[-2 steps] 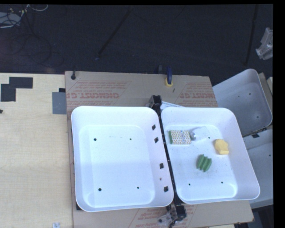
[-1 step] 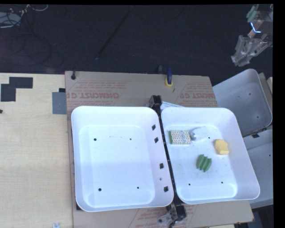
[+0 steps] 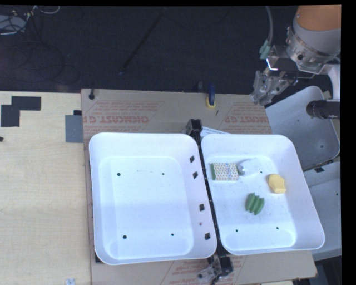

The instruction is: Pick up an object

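Dark floor with loose cables fills the top of the camera view, and below it a pale wooden worktop (image 3: pixel 39 183) carries a brown cardboard sheet (image 3: pixel 139 114) printed with reddish lettering. Two shallow white bins sit side by side on that sheet, joined along the middle by black clips, likely so they cannot slide apart.

No objects lie in the left bin (image 3: pixel 103 195). The right bin (image 3: pixel 303 222) holds four small objects, loosely scattered and mostly apart from one another, which should leave room for a grasp from above. A green-and-white patterned block (image 3: pixel 225 171) lies near the bin's upper left, with a pale grey-white item (image 3: pixel 248 166) just beside it, possibly touching. A yellow lump (image 3: pixel 277 183) with a rounded shape rests toward the right wall. A dark green ridged piece (image 3: pixel 255 204), resembling a small bundle of pods, lies near the centre, angled diagonally.

At the upper right, the grey arm with its orange band (image 3: pixel 318 16) hangs above and behind the right bin. Its end effector (image 3: pixel 266 92) points down toward the cardboard, well apart from every object, and nothing is seen between its parts. Whether it is open or closed cannot be told from this angle. Judging by that, no pick has begun; any of the four objects could serve as the target.
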You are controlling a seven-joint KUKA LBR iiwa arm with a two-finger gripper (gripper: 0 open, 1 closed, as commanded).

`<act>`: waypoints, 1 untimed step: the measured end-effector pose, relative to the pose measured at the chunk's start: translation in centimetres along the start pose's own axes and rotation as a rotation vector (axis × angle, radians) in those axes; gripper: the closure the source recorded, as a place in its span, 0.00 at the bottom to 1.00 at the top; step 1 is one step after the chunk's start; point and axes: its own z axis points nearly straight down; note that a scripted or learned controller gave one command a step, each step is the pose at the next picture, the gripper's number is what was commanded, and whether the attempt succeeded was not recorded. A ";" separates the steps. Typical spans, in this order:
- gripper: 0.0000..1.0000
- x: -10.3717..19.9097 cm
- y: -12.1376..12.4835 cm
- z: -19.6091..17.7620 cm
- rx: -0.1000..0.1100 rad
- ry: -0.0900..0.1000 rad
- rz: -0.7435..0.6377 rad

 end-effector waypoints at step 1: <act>1.00 0.1 0.2 -5.9 -0.015 -0.002 0.004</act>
